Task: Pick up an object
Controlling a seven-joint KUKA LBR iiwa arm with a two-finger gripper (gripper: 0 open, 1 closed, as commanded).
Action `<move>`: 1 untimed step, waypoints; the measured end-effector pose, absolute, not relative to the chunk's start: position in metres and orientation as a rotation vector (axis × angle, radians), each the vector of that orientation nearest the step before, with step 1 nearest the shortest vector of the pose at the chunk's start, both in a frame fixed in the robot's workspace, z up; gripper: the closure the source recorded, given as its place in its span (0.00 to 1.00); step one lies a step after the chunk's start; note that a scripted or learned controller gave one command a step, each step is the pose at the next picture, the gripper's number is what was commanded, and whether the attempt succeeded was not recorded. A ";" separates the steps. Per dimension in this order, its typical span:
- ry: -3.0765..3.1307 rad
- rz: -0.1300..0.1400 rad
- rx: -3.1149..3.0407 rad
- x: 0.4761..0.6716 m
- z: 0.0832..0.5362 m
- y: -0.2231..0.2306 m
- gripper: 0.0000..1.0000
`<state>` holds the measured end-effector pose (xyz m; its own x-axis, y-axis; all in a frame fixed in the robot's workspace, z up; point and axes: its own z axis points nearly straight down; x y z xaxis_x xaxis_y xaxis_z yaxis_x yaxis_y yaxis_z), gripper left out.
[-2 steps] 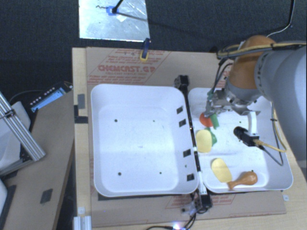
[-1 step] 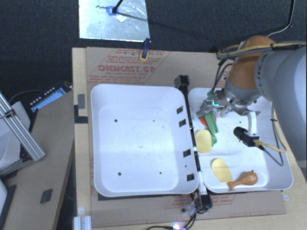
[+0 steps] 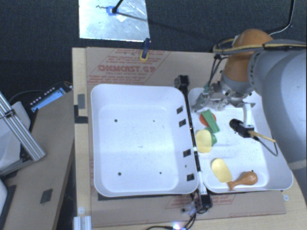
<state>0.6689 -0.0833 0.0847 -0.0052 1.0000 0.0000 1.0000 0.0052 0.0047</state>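
Though the gripper (image 3: 207, 101) hangs low over the right bin (image 3: 283, 176), near its far-left corner, whether it is open or closed can't be told, nor anything in its grip. Just below it lies a green block (image 3: 210, 121) on something red — likely light, rigid plastic; take it across its narrow sides. Nearer: two yellow pieces (image 3: 203, 140), smooth and rounded, probably slippery.
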 end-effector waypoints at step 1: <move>2.222 -0.001 2.219 0.645 0.085 -0.085 0.00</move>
<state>0.6448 -0.0853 0.0846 -0.0014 1.0000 -0.0008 1.0000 0.0014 0.0002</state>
